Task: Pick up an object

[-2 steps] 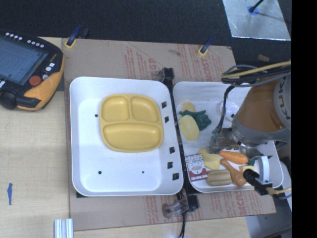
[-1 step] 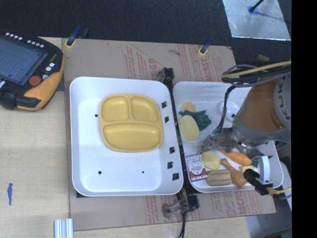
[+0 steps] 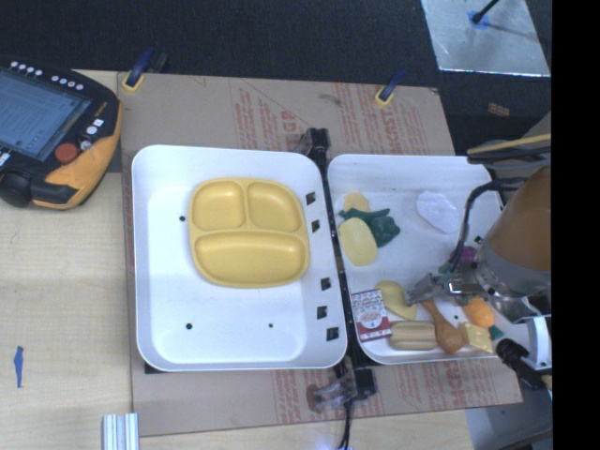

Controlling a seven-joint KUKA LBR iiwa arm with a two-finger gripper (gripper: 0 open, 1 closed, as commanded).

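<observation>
arm (image 3: pixel 525 232) cropped at right edge

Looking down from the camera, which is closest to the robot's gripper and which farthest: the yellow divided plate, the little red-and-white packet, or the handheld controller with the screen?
Measured from the gripper in the right bin:
1. The red-and-white packet, in the same bin, just to its left in the camera view.
2. The yellow divided plate, in the left bin.
3. The handheld controller, off the bins at the bench's far left.

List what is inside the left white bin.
The left bin holds one thing: a yellow divided plate with three compartments, lying flat toward its back. Whatever lies beneath the plate is covered.
</observation>
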